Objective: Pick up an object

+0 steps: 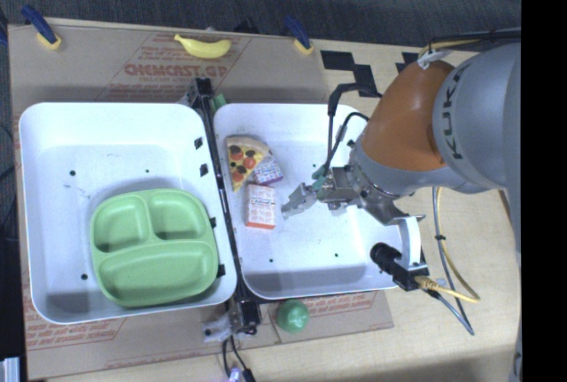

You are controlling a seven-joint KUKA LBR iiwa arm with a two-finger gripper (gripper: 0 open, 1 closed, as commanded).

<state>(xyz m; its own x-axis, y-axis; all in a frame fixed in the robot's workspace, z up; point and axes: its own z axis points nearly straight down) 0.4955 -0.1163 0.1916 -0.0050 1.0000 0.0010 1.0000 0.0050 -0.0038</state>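
Gripper: my gripper (297, 201) hangs low in the right bin (354, 276), centre of frame; whether clenched or released, I cannot tell, and I see nothing in it.
Nearest object: small red-and-white packet (260, 206), flat, just left of my gripper, likely my target.
Beside it: pizza slice toy (244, 159), above the packet.
Left bin (35, 194): green divided plate (155, 245).
Surface (337, 323): banana (203, 44) top, green ball (291, 315) bottom.

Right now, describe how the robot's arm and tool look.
The rounded grey metal arm carries dark "KUKA" lettering and a broad orange band above the wrist. Thin black cables loop beside that band. The small metallic grey two-finger tool is slim and angular. A white bracket with a black cylinder hangs below the wrist, trailing yellow wires.
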